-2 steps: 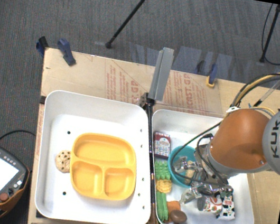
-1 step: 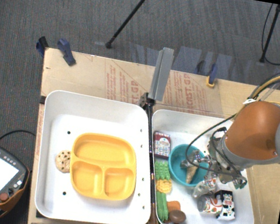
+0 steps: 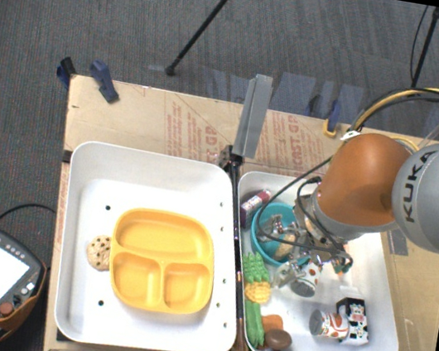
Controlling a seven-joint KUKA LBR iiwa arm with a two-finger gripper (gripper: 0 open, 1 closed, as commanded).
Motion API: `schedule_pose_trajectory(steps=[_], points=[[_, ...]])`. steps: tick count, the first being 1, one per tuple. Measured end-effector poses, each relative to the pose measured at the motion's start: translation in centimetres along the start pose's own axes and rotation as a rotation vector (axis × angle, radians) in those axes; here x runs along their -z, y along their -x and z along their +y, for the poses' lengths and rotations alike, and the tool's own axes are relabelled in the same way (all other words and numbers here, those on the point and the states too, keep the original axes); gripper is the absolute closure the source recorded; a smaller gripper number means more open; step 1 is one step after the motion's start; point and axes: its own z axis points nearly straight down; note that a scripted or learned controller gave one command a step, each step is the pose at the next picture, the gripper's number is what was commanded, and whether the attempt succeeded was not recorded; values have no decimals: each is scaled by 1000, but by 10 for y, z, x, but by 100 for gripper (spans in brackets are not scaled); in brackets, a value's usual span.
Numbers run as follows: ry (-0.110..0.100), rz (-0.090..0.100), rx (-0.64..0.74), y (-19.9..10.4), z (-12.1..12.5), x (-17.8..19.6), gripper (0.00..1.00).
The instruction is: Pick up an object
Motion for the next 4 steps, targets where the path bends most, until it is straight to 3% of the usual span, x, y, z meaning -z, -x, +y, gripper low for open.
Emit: schedule_pose_trajectory(steps=[1, 2, 3, 4], points=[[0, 4, 120, -93, -61, 0, 0], [-3, -1, 7, -69, 2, 1, 0], [-2, -1, 115, -25, -78, 1, 0], [-4, -10, 110, -23, -78, 14, 100]])
